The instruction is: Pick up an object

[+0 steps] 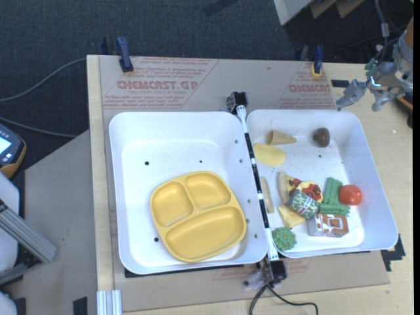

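The gripper (365,94), fingers spread with nothing between them, hovers beyond the right bin's (371,151) far edge; nearest inside lies a small, round brown object (321,136)

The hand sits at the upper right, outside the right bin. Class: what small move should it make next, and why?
Probably swing the hand left and forward over the right bin, toward the brown ball. The hand hangs beyond the bin's far corner, and the ball lies nearest it, apart from the crowded toys.
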Robot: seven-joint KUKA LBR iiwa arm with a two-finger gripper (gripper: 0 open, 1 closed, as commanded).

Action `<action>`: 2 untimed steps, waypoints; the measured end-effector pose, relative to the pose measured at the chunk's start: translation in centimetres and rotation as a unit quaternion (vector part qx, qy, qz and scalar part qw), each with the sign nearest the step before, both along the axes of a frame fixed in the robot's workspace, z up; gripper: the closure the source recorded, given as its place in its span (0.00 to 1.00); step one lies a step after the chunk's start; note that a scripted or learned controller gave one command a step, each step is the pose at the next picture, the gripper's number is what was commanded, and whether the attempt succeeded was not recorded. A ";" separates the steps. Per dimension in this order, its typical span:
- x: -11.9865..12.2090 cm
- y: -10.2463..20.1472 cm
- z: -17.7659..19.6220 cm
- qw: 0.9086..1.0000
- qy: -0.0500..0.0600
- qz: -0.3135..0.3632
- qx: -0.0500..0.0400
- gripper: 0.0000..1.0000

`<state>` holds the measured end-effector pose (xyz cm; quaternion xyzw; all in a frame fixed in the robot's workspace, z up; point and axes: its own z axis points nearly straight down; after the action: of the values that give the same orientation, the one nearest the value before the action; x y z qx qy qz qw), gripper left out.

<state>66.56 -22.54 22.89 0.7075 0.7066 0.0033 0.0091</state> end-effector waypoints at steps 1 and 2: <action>-4.9 6.2 -15.2 1.000 0.014 0.002 0.006 0.00; 0.4 -0.2 -7.6 1.000 0.003 0.000 0.001 0.00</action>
<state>66.94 -22.78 15.32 0.7079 0.7063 0.0017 0.0068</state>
